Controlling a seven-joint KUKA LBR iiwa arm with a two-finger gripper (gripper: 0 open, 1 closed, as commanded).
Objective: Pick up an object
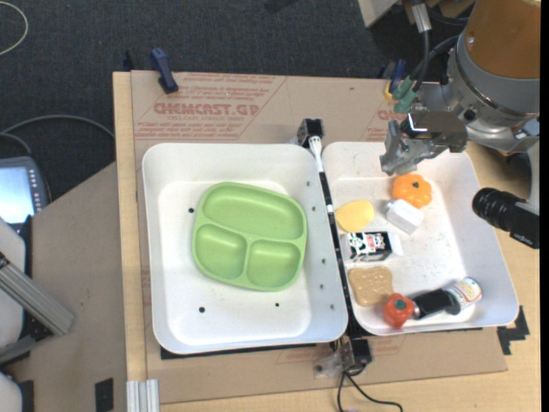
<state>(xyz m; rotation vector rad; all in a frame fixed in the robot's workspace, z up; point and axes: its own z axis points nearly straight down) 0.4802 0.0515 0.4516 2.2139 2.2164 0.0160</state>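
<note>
My gripper (400,161) hangs over the back of the right bin (489,256), just left of and above an orange pumpkin-like toy (413,190). Below the pumpkin lies a small white block (405,215). A yellow lemon-shaped piece (354,214) rests near the bin's left wall, with a black-and-white carton (369,245) in front of it. Nearer the front are a tan toast slice (371,284), a red tomato-like toy (397,310), a black-handled item (437,302) and a small round pale piece (467,291). I see nothing held in the gripper.
The left bin (163,230) holds a green divided plate (250,235). A black clamp (311,130) sits at the back where the two bins meet. A blue clip (163,69) stands on the cardboard base at the back left.
</note>
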